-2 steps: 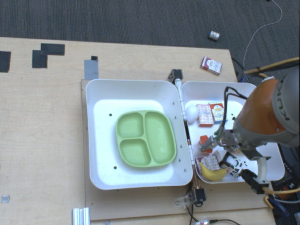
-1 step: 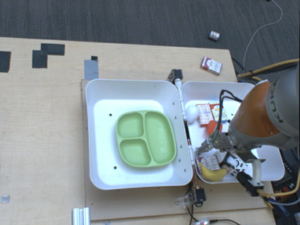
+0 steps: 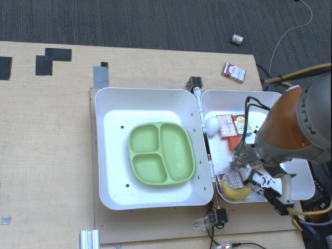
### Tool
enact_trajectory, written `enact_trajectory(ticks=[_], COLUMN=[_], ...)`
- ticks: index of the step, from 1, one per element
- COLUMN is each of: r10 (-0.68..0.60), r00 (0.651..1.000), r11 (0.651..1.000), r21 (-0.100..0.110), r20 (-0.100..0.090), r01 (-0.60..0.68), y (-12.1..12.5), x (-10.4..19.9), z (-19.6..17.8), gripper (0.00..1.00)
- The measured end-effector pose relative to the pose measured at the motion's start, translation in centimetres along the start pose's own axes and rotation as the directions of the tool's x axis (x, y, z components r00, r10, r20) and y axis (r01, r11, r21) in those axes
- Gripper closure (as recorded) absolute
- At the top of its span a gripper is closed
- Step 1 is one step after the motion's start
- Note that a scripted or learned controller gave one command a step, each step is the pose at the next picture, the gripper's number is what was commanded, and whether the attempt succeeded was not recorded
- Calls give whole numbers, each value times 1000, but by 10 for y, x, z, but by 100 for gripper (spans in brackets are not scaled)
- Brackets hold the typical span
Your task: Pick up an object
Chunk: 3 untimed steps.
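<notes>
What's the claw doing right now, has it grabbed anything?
Gripper: low in the right bin, just above the banana; whether it is open, closed or holding anything cannot be told.

1. I have one camera, fixed above the worktop (image 3: 46, 139) and looking down on it at a slant rather than straight down.
2. Its top edge takes in a strip of dark carpet (image 3: 129, 9) beyond the worktop's far side, so it faces away from me across the bench.
3. It sits far enough back that both white bins fit in frame: the left bin (image 3: 111, 201) whole, the right bin (image 3: 306, 188) partly covered.
4. The arm (image 3: 290, 123) enters from the right edge of my picture and hides much of that right bin.
5. The worktop's left part runs off the left edge, and its near edge lies close to the bottom of the frame.
</notes>
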State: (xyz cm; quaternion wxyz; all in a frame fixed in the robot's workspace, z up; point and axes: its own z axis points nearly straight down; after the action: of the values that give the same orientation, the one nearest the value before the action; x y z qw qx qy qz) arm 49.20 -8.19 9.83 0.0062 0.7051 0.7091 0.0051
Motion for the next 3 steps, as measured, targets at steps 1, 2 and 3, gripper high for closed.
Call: enact_trajectory(ticks=[1,2,3], r10=[0,-2,-2], r00=[1000,1000,1000], r11=[1000,1000,1000], r21=[0,-3,-3], r20=[0,0,-1], r01=[0,2,2], y=[0,2,2], x=[0,1,1], z=[0,-10,-10], gripper=[0,100,0])
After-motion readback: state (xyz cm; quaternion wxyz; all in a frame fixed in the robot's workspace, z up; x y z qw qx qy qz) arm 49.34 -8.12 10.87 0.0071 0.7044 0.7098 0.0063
